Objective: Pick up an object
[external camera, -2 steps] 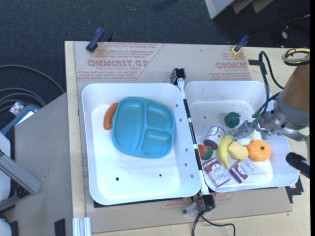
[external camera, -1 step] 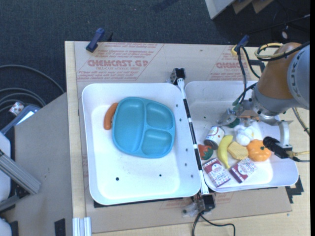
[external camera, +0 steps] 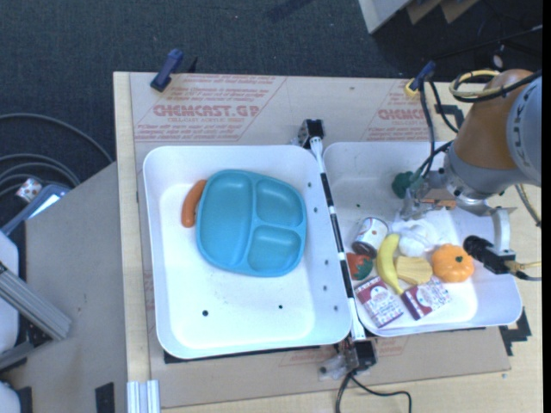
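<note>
reaching in from the right, the arm (external camera: 495,136) sets its hand (external camera: 419,203) low in the right bin (external camera: 370,157), just above the pile, likely because the loose things crowd there; whether the hand is apart or together i cannot tell; banana (external camera: 388,262), orange (external camera: 453,263), can (external camera: 371,233), a white wad (external camera: 413,235) and two packets (external camera: 403,303) lie touching, so a clean pick looks awkward; the left bin (external camera: 250,321) bears a blue tray (external camera: 251,222) over a carrot (external camera: 191,203), well apart.
</note>
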### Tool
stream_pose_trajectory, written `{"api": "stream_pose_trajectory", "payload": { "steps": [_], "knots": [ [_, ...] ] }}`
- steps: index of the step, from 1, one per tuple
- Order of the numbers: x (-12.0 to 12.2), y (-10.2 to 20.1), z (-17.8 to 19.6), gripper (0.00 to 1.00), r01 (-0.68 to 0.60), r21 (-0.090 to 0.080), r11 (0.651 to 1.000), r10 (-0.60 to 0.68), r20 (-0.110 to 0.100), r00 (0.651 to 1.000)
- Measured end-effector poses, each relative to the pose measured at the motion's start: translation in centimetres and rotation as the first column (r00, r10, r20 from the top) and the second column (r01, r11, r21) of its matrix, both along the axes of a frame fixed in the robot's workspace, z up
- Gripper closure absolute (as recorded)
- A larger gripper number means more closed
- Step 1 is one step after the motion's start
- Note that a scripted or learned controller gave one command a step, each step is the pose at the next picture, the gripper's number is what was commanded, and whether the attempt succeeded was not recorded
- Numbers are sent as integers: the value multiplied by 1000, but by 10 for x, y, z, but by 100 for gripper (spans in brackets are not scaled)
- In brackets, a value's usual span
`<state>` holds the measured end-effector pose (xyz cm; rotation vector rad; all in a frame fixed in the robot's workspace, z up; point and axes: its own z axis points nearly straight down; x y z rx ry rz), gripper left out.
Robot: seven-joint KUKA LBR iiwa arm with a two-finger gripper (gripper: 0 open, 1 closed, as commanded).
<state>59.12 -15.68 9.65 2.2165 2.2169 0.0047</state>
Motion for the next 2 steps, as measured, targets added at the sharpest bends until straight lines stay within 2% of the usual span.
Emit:
{"api": "stream_pose_trajectory", "payload": {
  "steps": [1, 2],
  "knots": [
    [0, 0, 0, 0, 0, 0, 1000, 0, 0, 1000],
    [76, 26, -11, 0, -2, 3, 1000, 2, -6, 1000]
  ]
}}
